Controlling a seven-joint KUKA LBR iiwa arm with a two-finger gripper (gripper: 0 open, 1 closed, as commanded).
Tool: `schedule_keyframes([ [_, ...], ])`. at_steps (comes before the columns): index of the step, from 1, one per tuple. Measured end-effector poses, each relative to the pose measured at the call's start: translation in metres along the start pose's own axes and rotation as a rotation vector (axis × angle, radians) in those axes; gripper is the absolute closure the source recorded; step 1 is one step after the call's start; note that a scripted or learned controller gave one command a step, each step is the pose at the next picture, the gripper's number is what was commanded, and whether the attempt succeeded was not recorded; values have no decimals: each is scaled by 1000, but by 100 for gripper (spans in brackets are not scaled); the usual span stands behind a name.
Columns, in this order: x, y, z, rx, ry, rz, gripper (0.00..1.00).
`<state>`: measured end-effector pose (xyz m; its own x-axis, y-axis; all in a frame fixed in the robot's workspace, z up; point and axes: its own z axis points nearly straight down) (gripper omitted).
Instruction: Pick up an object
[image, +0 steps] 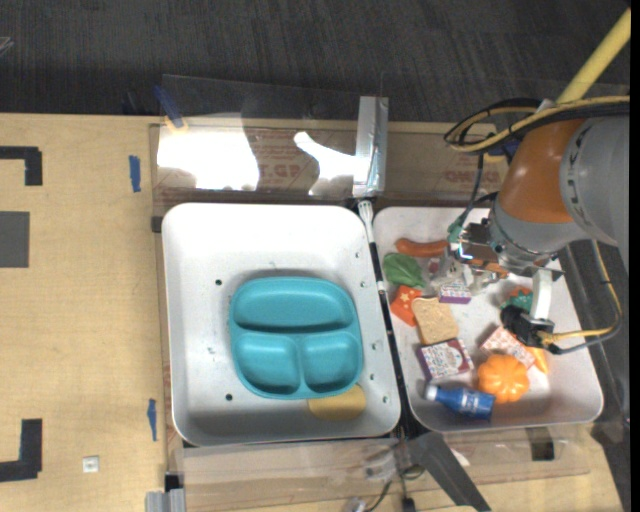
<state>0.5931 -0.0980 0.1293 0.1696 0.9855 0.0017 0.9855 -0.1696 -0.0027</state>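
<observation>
In the right bin (590, 395), fingers (470, 250), grip unclear, hang over a ridged orange pumpkin (502, 378).

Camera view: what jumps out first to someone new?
The teal divided tray dominates the left bin, with a small tan piece at its near edge. The right bin is crowded with small toys, notably an orange pumpkin and a blue bottle. The grey arm's orange band hangs over that bin's far side.
</observation>
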Motion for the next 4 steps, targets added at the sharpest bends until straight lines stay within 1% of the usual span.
schedule_keyframes([
  [1,6,50,43,14,-3,-74,100],
  [2,-34,27,29,-1,-1,58,100],
  [3,40,70,-61,-12,1,27,100],
  [4,36,-2,-111,-5,-1,-131,100],
])
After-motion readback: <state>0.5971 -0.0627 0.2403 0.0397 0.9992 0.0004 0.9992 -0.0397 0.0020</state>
